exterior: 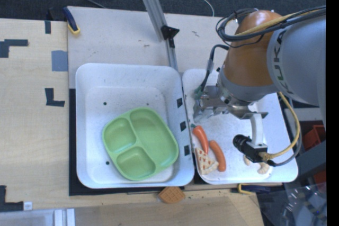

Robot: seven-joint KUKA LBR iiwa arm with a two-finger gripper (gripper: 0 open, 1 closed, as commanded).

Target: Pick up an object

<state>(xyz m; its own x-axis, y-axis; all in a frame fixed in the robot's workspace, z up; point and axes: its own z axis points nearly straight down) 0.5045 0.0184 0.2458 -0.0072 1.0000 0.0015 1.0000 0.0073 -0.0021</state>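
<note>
The gripper (201,113) hangs low over the right bin (231,132), close to that bin's left wall, with the arm's bulk covering most of it from above. I cannot tell how far it is open, and nothing can be seen in its grasp. The nearest candidates lie just below it in the camera view, toward the near edge of the desk. An orange carrot-like piece (200,138) sits almost directly under the gripper, its long axis running from upper left to lower right. A second orange piece (217,155) lies beside it at much the same slant, a little farther right and lower. A pale wedge-shaped piece (205,162) sits between their lower ends, touching or nearly touching both. The first orange piece looks the likeliest pick: the gripper would need only a short shift toward the near edge, closing across the piece's narrow width. The left bin (127,69) holds a green divided plate (140,143), well apart from the gripper.
</note>
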